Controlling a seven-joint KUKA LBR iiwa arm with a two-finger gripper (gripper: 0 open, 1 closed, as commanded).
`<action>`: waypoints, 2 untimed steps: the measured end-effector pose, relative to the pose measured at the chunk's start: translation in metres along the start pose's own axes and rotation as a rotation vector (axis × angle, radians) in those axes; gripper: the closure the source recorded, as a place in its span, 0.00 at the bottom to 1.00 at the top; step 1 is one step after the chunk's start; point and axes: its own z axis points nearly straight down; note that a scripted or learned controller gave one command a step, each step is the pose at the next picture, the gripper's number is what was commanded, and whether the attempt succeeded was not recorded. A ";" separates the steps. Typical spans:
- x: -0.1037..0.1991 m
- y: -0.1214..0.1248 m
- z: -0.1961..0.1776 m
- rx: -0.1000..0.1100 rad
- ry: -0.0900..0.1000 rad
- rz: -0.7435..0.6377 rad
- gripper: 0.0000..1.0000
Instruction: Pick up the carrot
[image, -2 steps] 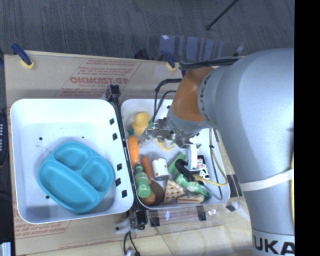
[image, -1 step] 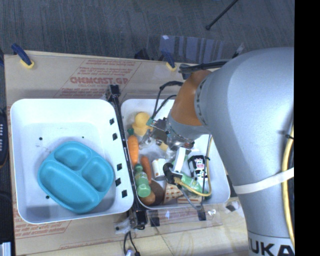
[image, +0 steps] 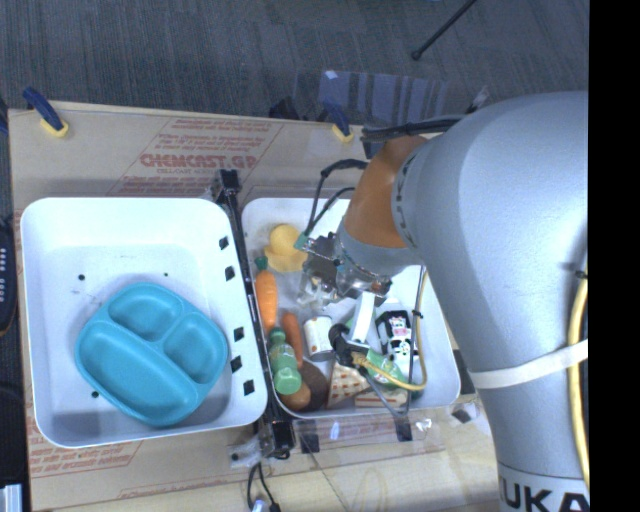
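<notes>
**Arm poised right of the carrot**

A grey KUKA arm (image: 500, 250) covers the right bin (image: 440, 375). Its gripper (image: 325, 285) hovers just right of the orange carrot (image: 266, 300), which lies along the bin's left wall, long axis near-to-far. Whether it is grasping anything cannot be told.

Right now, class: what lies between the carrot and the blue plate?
In the camera view, the two bins' adjoining walls with black clips separate the carrot from the blue plate.
</notes>
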 end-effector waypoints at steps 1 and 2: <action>0.129 0.018 -0.099 -0.027 0.008 -0.074 1.00; 0.123 -0.057 -0.125 -0.012 0.002 0.321 1.00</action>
